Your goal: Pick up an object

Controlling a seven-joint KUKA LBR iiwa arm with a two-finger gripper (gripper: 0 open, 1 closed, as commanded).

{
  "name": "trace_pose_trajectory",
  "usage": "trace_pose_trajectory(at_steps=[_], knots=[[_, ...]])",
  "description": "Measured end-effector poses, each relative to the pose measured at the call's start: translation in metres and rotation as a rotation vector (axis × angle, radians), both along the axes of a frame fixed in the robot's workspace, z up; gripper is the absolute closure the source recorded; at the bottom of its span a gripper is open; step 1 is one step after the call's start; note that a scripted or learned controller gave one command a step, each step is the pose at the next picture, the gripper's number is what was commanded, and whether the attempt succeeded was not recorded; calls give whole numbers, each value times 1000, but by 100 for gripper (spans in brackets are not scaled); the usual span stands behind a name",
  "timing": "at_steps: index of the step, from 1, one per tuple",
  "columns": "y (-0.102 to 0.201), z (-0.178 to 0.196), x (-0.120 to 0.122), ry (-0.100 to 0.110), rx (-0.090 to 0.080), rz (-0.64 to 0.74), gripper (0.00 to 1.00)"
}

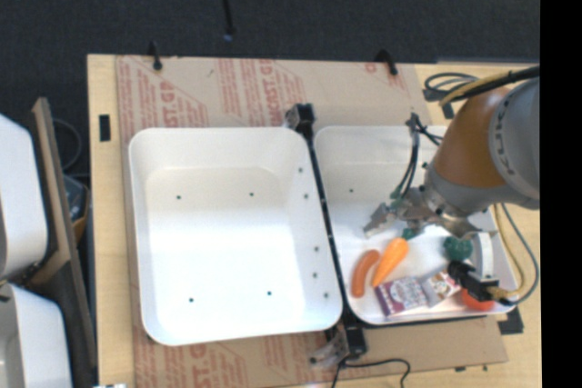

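Approach step. The grey arm's two-finger end effector (393,223) hangs low in the right-hand shallow white bin (350,154), fingers spread, nothing between them. Just at its 6 o'clock lies the tapered orange plastic carrot (391,260); an orange-red sausage-shaped toy (364,272) sits at the carrot's 9 o'clock, a flat purple printed packet (414,293) at 5 o'clock. Next, I judge: centre over the carrot, descend, close. The left-hand white bin (145,195) isn't involved.

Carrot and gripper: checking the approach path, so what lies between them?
Bare white bin floor, seen in the camera view. The gripper hangs just above the carrot.
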State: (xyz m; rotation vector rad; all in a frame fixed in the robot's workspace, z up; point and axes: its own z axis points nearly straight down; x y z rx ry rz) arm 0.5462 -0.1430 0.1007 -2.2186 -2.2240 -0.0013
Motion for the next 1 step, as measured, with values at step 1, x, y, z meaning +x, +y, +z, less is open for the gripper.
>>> trace_pose_trajectory(at_steps=[1], knots=[[13, 0, -56, 2, 0, -4, 0]])
